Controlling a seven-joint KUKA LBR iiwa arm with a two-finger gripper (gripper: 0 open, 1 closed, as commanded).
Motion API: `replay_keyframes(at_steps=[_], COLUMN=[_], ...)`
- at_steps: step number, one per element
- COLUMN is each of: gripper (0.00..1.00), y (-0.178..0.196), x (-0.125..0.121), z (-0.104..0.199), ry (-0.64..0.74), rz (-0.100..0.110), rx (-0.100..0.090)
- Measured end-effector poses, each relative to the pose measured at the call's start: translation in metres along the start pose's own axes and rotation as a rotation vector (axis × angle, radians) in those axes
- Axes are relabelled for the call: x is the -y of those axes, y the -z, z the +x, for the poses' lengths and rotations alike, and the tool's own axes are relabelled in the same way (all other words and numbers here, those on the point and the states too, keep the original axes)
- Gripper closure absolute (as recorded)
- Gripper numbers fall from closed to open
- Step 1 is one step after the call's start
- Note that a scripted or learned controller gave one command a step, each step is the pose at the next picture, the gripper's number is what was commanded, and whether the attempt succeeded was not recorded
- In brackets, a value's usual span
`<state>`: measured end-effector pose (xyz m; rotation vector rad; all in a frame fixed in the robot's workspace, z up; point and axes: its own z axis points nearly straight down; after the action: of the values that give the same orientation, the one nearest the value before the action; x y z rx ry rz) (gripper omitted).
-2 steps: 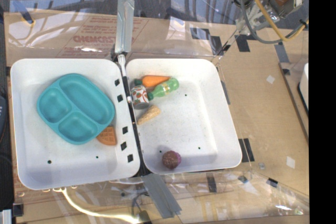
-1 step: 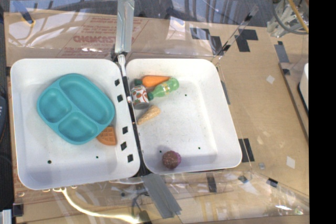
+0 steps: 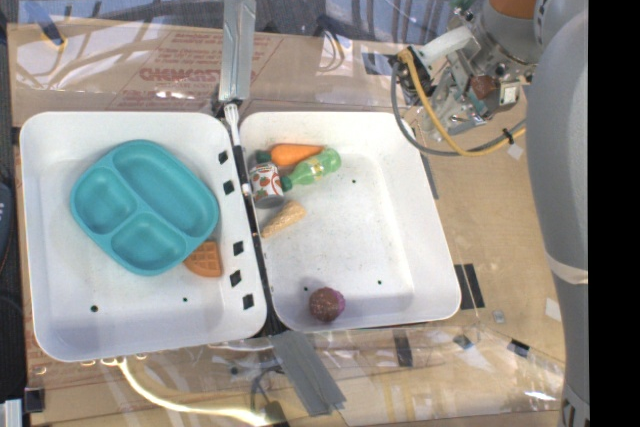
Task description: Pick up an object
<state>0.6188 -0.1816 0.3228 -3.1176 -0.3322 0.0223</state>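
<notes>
Nearest the viewer, strips of grey tape are lying across the front of the table. Just behind them, 2 shallow white bins are sitting side by side.

In the right bin, a dark purple ball-like object is resting alone near the front wall, well apart from everything else. Farther back, against the divider, 4 small items are clustering: a tan cone-shaped piece, a small red and white can, a green bottle and an orange carrot, some touching one another.

In the left bin, a teal divided plate is lying flat, with an orange waffle-like piece tucked at its front right edge.

Farthest back on the right, the gripper is hanging outside the right bin's back corner, wrapped in yellow cable. Whether the jaws are parted or closed cannot be told here, and nothing is visibly between them.

To do the pick well, the lone purple object is probably the safest target: the arm should be centring directly above it, descending straight, and closing only once the jaws are straddling it. The crowded cluster is likely risking a nudged or doubled grasp.
</notes>
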Motion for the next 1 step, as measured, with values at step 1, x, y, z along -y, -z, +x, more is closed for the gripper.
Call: replay_keyframes(at_steps=[1], gripper=[1.0], y=[0.1301], x=[-0.0302], z=[0.0114], ry=[0.032], rz=[-0.01], rx=[-0.02])
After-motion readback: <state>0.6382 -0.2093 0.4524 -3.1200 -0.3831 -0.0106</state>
